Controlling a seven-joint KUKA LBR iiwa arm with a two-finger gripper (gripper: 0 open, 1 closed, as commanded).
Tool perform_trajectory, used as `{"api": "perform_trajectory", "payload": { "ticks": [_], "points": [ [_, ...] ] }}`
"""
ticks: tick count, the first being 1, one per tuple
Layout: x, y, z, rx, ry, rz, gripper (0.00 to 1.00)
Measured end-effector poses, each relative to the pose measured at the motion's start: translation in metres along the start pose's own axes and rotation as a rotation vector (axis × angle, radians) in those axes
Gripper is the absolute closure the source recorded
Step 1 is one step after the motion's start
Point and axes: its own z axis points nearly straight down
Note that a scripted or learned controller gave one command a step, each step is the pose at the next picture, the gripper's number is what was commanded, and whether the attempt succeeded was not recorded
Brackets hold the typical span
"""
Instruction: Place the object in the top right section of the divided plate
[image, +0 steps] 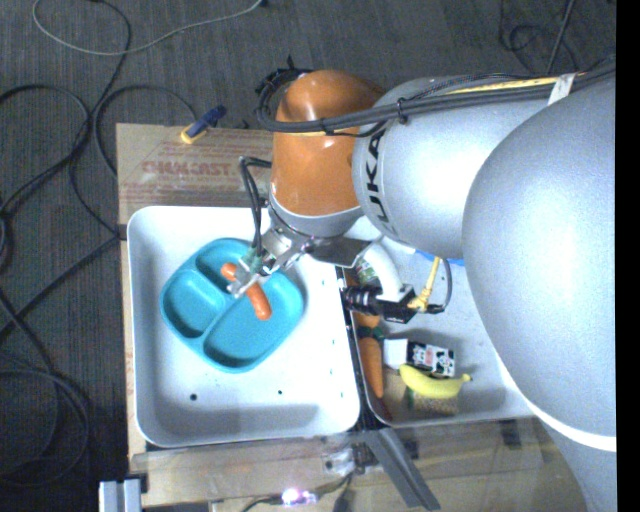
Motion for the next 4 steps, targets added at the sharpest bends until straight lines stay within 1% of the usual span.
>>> {"api": "perform_trajectory", "payload": {
  "ticks": [1, 2, 3, 4],
  "points": [
    [-0.011, 0.031, 0.027, -0.005, 0.004, 0.07, 1.0],
    [-0.042, 0.057, -0.107, -0.008, -0.005, -0.196, 1.0],
    [-0.019, 0.019, -0.018, -0.002, -0.002, -0.115, 1.0],
    [-0.027, 0.093, -0.011, -0.007, -0.004, -0.284, 1.0]
  ]
}}
